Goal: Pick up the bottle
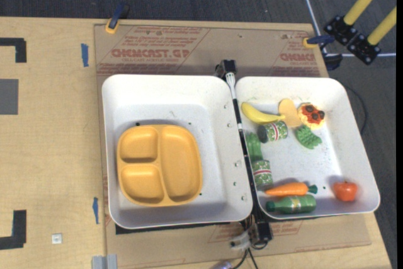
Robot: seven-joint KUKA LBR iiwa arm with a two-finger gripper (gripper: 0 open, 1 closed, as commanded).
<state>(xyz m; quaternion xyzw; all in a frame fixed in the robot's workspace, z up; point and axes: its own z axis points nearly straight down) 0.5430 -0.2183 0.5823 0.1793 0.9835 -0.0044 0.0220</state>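
A green bottle [290,203] with a dark label lies on its side at the front edge of the right bin [352,135], just below an orange carrot [288,189]. A second green bottle [257,159] with a white and red label lies lengthwise along that bin's left wall. A small green can [274,131] rests on its side just right of this bottle's top.
The right bin also holds a banana [258,114], a pale yellow piece [289,111], a pizza-like toy [312,114], a green leafy toy [308,137] and a tomato [345,191]. A yellow divided plate [160,164] sits in the left bin [164,94]. Yellow poles with black clamps [352,38] stand at the top right.
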